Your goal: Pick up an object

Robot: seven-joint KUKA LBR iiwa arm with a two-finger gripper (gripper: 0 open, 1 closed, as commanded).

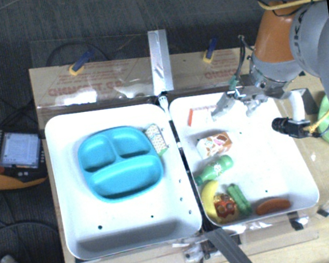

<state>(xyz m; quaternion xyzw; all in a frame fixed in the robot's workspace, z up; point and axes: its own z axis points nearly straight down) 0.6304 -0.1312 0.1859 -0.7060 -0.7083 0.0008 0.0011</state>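
The arm's 2-finger gripper (238,102) hangs over the far end of the right-hand shallow white bin (299,162). Its fingers look parted with nothing between them.

Nearest it lies a small white packet with an orange-red print (214,144), probably light and crinkly. It may slide, so a pinch across its short width seems best. Just beyond is a flat white card with a red mark (201,114), likely too thin to grip.

Lower in the bin, a green plastic bottle (214,169) lies on its side, smooth and rounded, so best taken across its middle. It is crowded by a yellow banana-shaped toy (207,198), a red printed pouch (225,206) and a dark green pickle-like piece (240,199). A red-brown sausage shape (271,205) lies apart and easier to reach.

The left-hand white bin (81,234) holds a blue 3-part plastic plate (120,162).
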